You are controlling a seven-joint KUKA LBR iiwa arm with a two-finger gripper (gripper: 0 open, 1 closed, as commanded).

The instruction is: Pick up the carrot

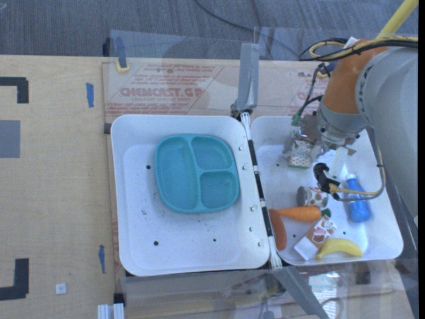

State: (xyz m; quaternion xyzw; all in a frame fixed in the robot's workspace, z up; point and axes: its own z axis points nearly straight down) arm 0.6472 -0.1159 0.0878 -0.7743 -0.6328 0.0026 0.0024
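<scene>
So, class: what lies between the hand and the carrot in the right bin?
In the camera view, between the hand and the carrot lies bare bin floor, then a small can just above the carrot.

We see a grey carpeted floor [80,8] along the top, with a dark cable [222,18] looping across it. Below lies a pale wooden benchtop [53,178] marked with black tape corners [16,88], a grey square [9,139] and small strips of blue tape [89,95].
</scene>
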